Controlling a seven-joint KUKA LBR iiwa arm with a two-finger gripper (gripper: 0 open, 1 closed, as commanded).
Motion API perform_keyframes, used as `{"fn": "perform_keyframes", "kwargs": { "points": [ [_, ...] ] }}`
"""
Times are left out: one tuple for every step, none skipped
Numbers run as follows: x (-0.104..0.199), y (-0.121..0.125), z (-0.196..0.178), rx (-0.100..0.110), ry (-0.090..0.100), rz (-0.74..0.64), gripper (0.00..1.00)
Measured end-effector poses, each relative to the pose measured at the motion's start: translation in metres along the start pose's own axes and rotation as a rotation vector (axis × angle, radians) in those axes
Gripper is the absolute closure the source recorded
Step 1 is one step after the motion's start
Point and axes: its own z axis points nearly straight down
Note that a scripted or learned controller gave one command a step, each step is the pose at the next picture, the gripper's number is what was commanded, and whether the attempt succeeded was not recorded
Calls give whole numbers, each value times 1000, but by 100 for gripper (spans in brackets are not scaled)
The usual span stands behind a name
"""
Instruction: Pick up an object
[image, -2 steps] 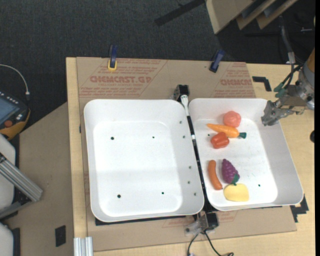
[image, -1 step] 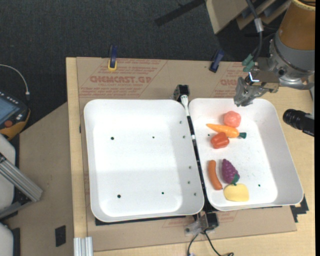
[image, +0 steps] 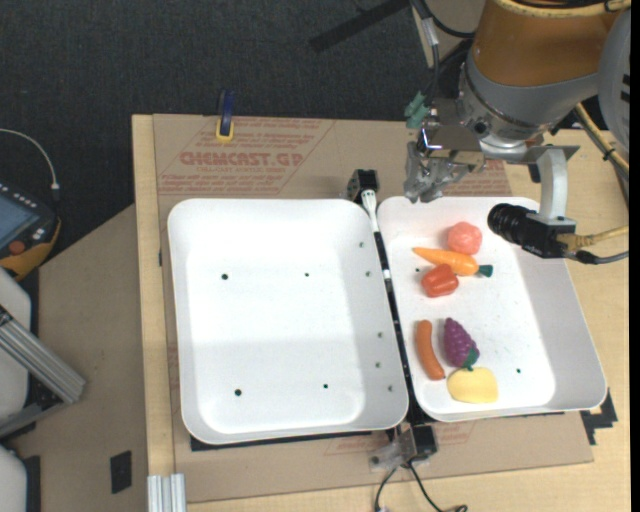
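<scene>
Now, from the camera above, my pincer (image: 428, 185) hangs over the far edge of the right bin (image: 560, 330). I cannot tell if it is open or closed, but nothing is in it. The food lies toward the near side from it. The peach (image: 464, 238) is nearest, then the carrot (image: 447, 259), which lies crosswise, tip pointing left.

Two white bins (image: 270, 215); one carrot (image: 447, 259), tomato (image: 440, 283), peach (image: 464, 238), sausage (image: 429, 349), grapes (image: 459, 341), lemon (image: 473, 385).
</scene>
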Motion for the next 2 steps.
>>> {"fn": "perform_keyframes", "kwargs": {
  "points": [
    [-37, -40, 84, 14, -3, 14, 100],
    [5, -59, 49, 1, -1, 6, 100]
  ]
}}
